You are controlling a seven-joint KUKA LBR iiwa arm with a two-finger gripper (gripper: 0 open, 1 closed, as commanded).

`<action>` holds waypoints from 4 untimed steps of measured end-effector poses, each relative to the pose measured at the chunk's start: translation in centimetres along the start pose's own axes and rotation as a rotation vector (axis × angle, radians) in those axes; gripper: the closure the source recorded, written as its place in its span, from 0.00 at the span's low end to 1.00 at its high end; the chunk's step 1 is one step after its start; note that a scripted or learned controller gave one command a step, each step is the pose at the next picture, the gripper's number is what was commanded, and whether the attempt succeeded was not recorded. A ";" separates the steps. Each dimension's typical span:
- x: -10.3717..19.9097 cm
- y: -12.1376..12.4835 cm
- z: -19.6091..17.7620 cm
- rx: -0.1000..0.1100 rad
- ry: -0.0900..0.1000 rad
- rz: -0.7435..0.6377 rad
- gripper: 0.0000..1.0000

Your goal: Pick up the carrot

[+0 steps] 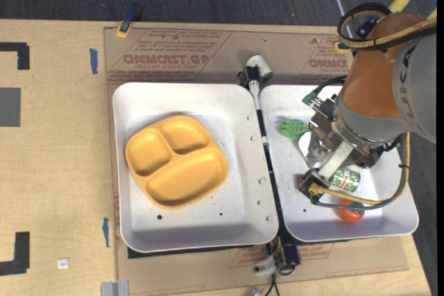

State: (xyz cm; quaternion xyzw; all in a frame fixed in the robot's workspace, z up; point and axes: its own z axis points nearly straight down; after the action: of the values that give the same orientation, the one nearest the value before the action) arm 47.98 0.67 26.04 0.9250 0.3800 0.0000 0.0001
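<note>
Closely beside carrot (352, 213), green can (345, 180).

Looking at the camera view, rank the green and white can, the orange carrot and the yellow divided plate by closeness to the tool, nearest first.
1. Green and white can, in the right bin, right beside the tool.
2. Orange carrot, same bin, by its front rim.
3. Yellow divided plate, over in the left bin.
</note>
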 end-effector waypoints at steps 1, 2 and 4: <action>-0.5 0.3 7.6 0.004 -0.002 0.140 1.00; -0.5 0.3 7.6 0.004 -0.002 0.140 0.00; 3.0 8.9 7.6 0.000 0.000 -0.065 0.00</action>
State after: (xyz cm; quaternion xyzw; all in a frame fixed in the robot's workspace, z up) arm 56.38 -3.53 18.46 0.9122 0.4097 -0.0001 0.0000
